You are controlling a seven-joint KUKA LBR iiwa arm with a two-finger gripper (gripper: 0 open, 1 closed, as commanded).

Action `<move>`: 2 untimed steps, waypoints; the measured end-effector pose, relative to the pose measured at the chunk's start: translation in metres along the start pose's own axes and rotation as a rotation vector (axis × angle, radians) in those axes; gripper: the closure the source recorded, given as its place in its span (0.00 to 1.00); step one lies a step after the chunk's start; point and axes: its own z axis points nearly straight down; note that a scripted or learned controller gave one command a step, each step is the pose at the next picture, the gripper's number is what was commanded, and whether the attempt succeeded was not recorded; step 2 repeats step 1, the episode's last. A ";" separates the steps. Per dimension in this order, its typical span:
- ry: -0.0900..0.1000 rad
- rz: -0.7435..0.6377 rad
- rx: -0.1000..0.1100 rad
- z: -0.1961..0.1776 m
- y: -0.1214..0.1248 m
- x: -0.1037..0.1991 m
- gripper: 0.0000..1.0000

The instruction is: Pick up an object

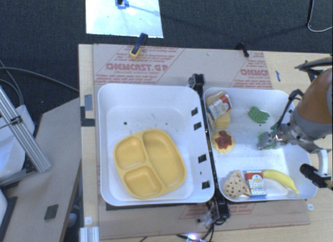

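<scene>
2 bins (156,92), "CHEMCAST" printed board (136,67)

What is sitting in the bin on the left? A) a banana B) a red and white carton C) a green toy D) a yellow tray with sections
D: the yellow tray with sections lies alone in the left bin, while the banana lies in the right bin.

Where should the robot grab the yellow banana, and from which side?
Probably the middle of the banana, coming straight down from above. It lies flat on the right bin's floor, and its long curved body is narrow there. Close across its width; the red-and-white carton crowds its left end.
</scene>
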 end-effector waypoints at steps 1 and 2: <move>0.001 -0.001 0.000 -0.002 0.017 0.019 1.00; 0.001 -0.001 0.000 -0.002 0.017 0.019 1.00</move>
